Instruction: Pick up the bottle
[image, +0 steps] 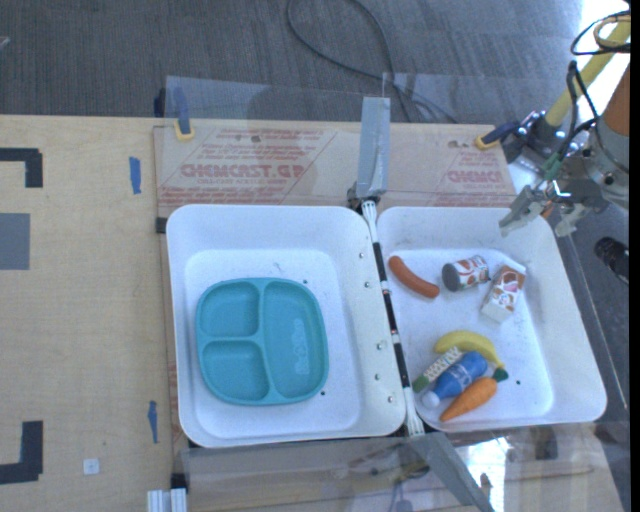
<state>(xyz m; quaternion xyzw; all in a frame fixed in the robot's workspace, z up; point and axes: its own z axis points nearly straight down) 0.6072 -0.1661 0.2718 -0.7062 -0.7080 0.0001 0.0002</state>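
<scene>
Hovering with fingers spread apart, the pincer (540, 212) is sitting well up-right of the bottle (456, 376), probably light, slick plastic—grab mid-body.

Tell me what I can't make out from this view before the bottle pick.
- end effector: small and blurred in the camera view; finger state unreadable.
- bottle: wedged among the banana and carrot; label too small to read.
- Arm: cut off by the right edge.
</scene>
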